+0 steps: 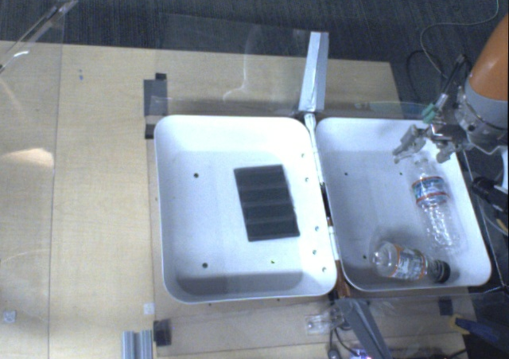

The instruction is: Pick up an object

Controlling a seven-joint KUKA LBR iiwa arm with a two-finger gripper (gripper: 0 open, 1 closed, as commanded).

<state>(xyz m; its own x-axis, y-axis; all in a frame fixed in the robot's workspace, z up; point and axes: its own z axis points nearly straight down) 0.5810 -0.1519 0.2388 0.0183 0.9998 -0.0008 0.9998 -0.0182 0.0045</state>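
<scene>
gripper poised over the right bin, nothing in it.
the gripper (413,146) hung open above the right bin (350,190), just up from one bottle (435,206); another bottle (407,263) lay near the front wall. it would do best to drop straight down and close across the nearer bottle's width.

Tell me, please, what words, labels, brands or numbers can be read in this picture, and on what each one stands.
None can be read.
Upright bottle, right bin: blue and white label band, too blurred to read.
Lying bottle: label too blurred to read.
Dark pad, left bin: no text.
</scene>
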